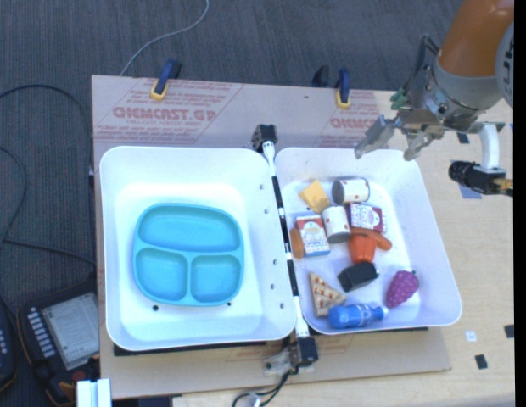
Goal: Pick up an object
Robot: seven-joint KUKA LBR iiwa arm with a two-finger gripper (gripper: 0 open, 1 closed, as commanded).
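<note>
1. I see the gripper (390, 142) in the upper right of the frame, hanging over the far rim of the right bin (437, 227). Its two fingers are spread apart with nothing between them.
2. The pickable things all lie in the right bin, right of centre in the frame, bunched toward the bin's left and middle.
3. Nearest the gripper I see a yellow cheese-like wedge (315, 195) and a small white can (351, 190) lying on its side, long axis running left to right.
4. Just below them are a second white can (335, 223), a red-and-white packet (366, 218), and a red-and-white carton (311, 235) lying flat with its long axis running roughly top to bottom of the frame.
5. An orange carrot-like piece (365, 246) sits at the middle of the bin, and a black block (357, 275) lies just below it, tilted.
6. Lower still I see a waffle-patterned triangle (326, 292) pointing toward the lower right, and a purple grape bunch (401, 288) with its long axis slanting from upper right to lower left.
7. A blue bottle (355, 315) lies on its side at the bin's near edge, long axis nearly left to right, cap end to the right.
8. The left bin (127, 176) holds a blue divided tray (188, 253).
</note>
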